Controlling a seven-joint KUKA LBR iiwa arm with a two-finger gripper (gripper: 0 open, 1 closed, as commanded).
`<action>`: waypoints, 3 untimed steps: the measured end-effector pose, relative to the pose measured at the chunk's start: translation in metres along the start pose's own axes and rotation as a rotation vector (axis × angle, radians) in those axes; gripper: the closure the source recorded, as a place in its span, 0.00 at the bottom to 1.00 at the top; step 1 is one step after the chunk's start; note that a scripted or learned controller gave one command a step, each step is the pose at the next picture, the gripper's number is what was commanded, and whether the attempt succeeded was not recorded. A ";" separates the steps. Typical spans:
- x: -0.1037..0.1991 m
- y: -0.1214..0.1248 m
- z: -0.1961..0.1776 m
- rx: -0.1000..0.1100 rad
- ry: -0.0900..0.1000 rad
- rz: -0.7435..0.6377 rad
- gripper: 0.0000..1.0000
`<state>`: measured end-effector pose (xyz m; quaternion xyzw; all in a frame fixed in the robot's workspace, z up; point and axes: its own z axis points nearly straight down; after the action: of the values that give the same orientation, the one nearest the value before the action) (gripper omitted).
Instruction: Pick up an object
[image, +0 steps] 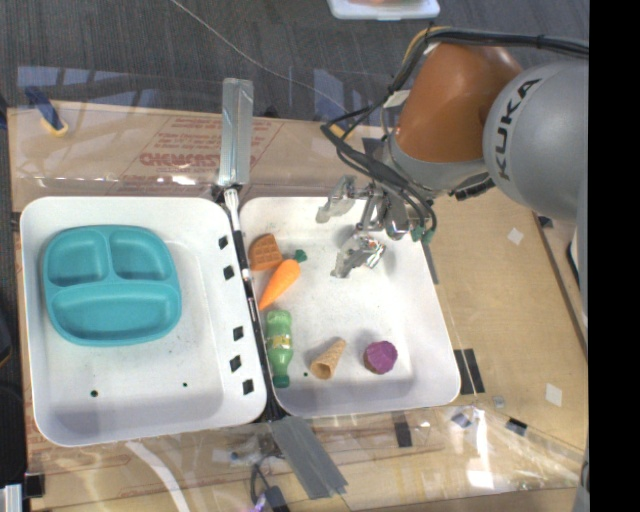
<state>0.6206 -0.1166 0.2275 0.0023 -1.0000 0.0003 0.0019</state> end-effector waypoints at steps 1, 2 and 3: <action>-0.036 0.001 0.138 -0.001 -0.001 0.031 0.00; -0.037 0.002 0.128 0.000 -0.001 0.025 1.00; 0.028 0.054 0.036 -0.001 0.001 0.632 1.00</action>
<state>0.5924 -0.0628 0.1913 -0.3088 -0.9511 0.0003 0.0024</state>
